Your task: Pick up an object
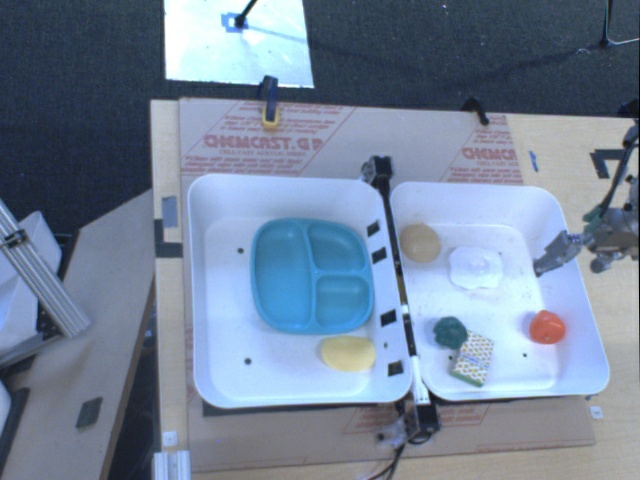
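Two bins (pixel 200 268); one blue tray (pixel 310 273); six small objects (pixel 546 327).

At the right edge we see our hand (pixel 558 253) reaching in from the right, held at mid-height in the scene. A grey finger (pixel 553 255) points left and slightly toward the near side, with wrist hardware and cables behind it to the right.

The gripper (pixel 560 251) was a grey metal assembly with a dull, pale finger (pixel 552 255), and thin dark cables ran up from its body.
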Robot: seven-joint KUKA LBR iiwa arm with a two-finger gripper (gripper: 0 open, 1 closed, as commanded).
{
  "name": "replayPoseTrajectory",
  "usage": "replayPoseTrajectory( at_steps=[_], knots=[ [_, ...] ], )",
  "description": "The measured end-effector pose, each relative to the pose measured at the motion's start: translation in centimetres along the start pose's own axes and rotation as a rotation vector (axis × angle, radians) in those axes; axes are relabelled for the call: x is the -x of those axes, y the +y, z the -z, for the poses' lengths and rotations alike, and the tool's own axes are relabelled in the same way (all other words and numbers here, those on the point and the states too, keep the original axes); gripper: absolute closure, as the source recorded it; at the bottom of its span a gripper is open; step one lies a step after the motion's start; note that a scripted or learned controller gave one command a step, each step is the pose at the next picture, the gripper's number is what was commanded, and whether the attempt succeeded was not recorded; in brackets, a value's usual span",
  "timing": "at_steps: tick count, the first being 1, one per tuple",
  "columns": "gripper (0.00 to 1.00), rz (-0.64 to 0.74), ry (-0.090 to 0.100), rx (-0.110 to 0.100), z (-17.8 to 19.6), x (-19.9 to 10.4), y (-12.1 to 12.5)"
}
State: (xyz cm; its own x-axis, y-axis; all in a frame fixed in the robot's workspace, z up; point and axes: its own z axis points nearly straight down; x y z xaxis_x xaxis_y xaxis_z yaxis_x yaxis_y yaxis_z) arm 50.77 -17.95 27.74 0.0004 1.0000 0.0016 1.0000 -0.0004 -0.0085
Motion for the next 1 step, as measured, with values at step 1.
replayPoseTrajectory(
  at_steps=[1],
  knots=[
    [0.00, 0.004, -0.002, 0.010, 0.55, -0.07, 0.21]
  ],
)
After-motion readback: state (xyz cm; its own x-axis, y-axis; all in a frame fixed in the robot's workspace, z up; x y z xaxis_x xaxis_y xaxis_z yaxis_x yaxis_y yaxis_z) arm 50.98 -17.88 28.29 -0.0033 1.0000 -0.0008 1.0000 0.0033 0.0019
